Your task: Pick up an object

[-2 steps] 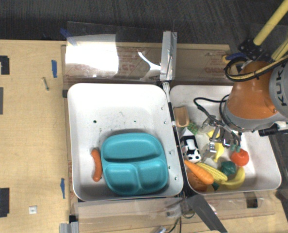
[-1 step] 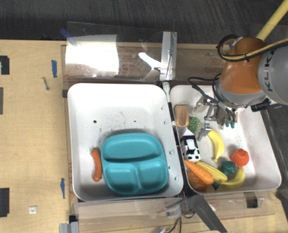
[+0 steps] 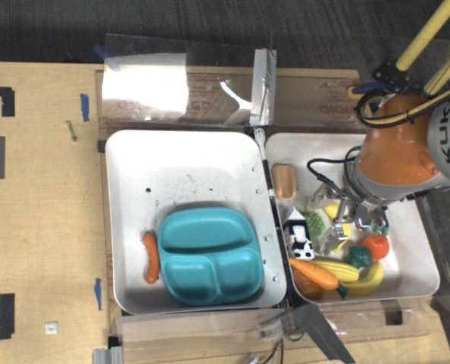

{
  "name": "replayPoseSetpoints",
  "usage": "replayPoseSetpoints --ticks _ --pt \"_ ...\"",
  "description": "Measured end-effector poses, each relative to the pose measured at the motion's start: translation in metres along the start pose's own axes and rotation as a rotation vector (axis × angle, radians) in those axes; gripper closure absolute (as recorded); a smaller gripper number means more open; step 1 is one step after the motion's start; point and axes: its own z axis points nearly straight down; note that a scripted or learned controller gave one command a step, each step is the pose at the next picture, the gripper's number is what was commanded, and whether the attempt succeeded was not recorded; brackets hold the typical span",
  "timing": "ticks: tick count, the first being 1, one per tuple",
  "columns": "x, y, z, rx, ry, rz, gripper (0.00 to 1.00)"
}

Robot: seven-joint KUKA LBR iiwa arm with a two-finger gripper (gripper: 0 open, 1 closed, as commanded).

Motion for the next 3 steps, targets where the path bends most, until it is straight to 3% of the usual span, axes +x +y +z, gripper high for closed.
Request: replayPoseSetpoints --ticks 1,2,3 --pt "-0.003 0.0 -0.012 0.002 -0.012 0.0 1.0" --pt "-0.095 0.018 -0.102 0.0 -0.01 -0.049 1.0" --pt "-0.114 -0.051 -0.165 0.004 -0.009 -0.151 1.0"
